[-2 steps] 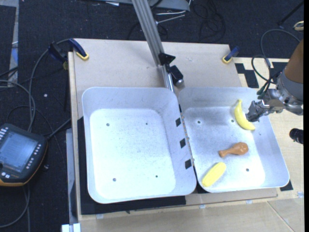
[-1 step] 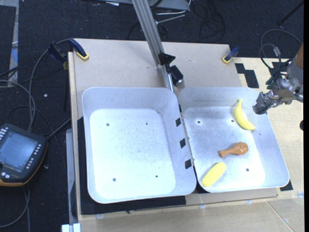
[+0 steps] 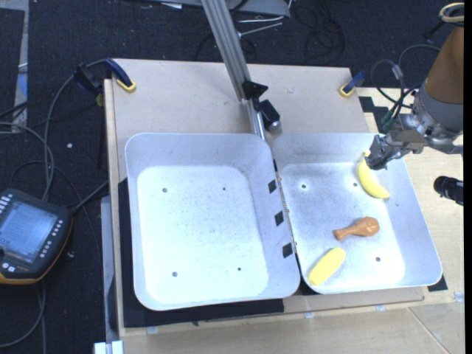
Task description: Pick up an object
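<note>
The right bin (image 3: pixel 413 220) holds a yellow banana (image 3: pixel 372 181) near its far right side, a brown chicken-drumstick toy (image 3: pixel 358 229) in the middle, and a yellow corn-like piece (image 3: pixel 326 265) near its front left. My gripper (image 3: pixel 377 159) hangs at the banana's upper end, just above or touching it. From this angle its dark fingers blur together.
The left bin (image 3: pixel 147 220) lies beside the right one, with a row of black clips (image 3: pixel 280 216) along the seam between them. A slanted metal pole (image 3: pixel 228 39) rises from behind the bins. Yellow clamps (image 3: pixel 125 85) mark the bench's back corners.
</note>
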